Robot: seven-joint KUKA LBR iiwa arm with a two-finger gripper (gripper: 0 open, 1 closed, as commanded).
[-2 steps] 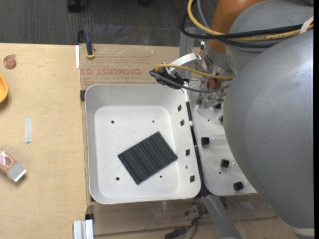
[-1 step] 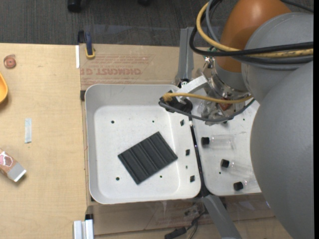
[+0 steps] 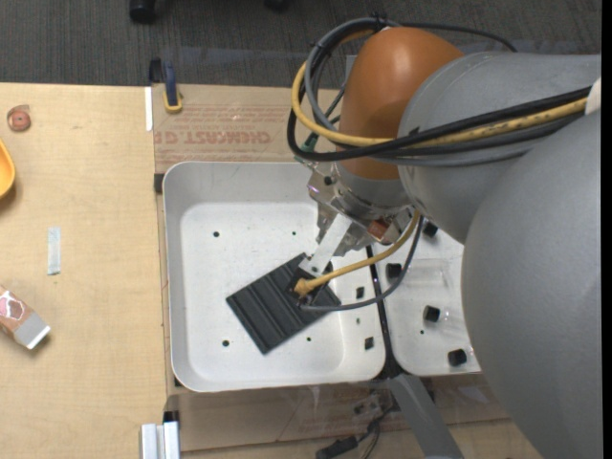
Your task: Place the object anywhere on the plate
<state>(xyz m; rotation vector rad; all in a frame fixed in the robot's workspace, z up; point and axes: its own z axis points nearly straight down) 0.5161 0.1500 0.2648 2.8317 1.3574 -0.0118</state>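
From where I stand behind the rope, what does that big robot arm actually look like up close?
The arm is thick, rounded and smooth, grey in colour, with a glossy orange dome-shaped band above the wrist. Black and yellow cables loop around that band and run back along the arm. Below it sits a small metallic wrist piece, then a slim pale end effector, with another yellow cable trailing beside it.

Black ribbed plate point(image 3: 274, 306), flat, left bin

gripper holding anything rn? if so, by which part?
Cannot be told. The gripper is down at the upper right edge of the dark ribbed plate in the left bin, but nothing visibly sits between its fingers.
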